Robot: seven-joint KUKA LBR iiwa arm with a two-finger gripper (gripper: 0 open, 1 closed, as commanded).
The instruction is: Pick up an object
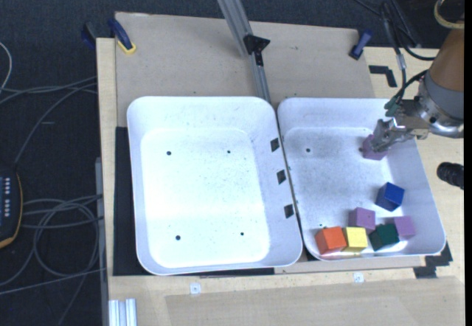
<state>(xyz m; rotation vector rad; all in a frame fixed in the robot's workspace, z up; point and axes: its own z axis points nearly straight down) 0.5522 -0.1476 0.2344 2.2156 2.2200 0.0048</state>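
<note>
Purple block (374,150) sits in the right bin (324,170), toward the upper right of the frame, close to that bin's far right wall. The gripper (383,137) is down on it, its tips at the block's top edge; whether the fingers are spread or pinched on the block cannot be told from this angle, so a hold cannot be claimed.

To do the pick well, I judge the fingers should straddle two flat opposite faces of the block, squarely, and close fully before any lift, then rise straight up. A skewed grip on a corner would likely squirt the cube out.

Room: the bin's right wall is near the block, so sideways travel that way is tight; toward the middle of the bin the floor is bare and gives free space. Lower in the frame lie the other pieces, well apart from the gripper: a blue block (389,196), then a cluster along the bin's lower edge with an orange block (331,239), a yellow block (356,238), a green block (383,235) and two more purple ones. The left bin (199,184) fills the centre left of the frame.
</note>
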